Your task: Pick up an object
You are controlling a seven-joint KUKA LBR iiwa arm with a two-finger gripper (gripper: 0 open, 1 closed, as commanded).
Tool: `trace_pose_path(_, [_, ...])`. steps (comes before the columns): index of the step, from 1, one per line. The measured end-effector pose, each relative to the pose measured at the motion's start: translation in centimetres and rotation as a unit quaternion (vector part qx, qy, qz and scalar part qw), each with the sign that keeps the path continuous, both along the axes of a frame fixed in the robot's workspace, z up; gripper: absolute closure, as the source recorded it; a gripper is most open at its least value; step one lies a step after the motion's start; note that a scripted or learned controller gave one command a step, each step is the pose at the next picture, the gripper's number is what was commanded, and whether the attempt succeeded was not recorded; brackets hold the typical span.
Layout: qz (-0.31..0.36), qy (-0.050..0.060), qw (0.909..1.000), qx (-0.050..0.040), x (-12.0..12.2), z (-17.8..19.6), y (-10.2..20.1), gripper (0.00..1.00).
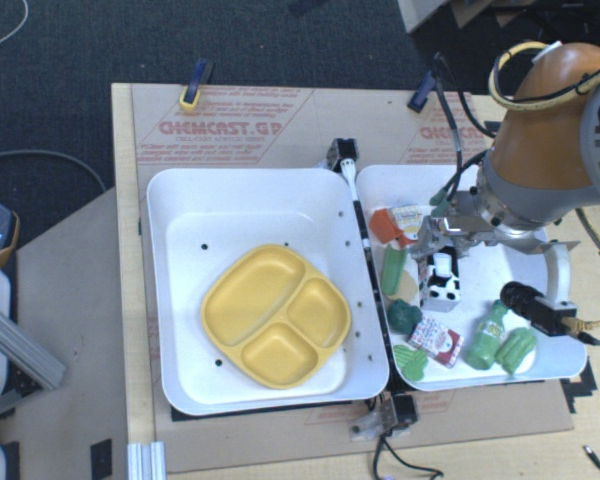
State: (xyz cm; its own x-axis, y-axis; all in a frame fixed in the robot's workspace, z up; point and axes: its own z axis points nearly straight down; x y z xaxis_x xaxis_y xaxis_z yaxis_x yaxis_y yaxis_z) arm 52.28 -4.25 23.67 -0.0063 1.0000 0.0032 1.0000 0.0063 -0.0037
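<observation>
My gripper (438,245) hangs over the middle of the right bin (565,366), reaching in from the right. Directly under it is a black-and-white cow toy (442,282), its top touching or just below the gripper's tip; I cannot tell whether it is gripped. Beside the gripper on the left lie an orange-red piece (382,225) and a white packet (410,215). A pale green bottle (393,271) lies left of the cow.
A yellow divided plate (276,314) sits in the left bin (170,208). At the front of the right bin lie a dark green lump (404,317), a red-and-white packet (435,339), a green bottle (487,336) and a green pepper-like toy (518,351).
</observation>
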Motion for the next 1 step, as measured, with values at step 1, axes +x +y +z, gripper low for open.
trace_pose_path(1, [-0.001,0.000,1.0000,-0.0004,-0.75,-0.44,4.34,1.00])
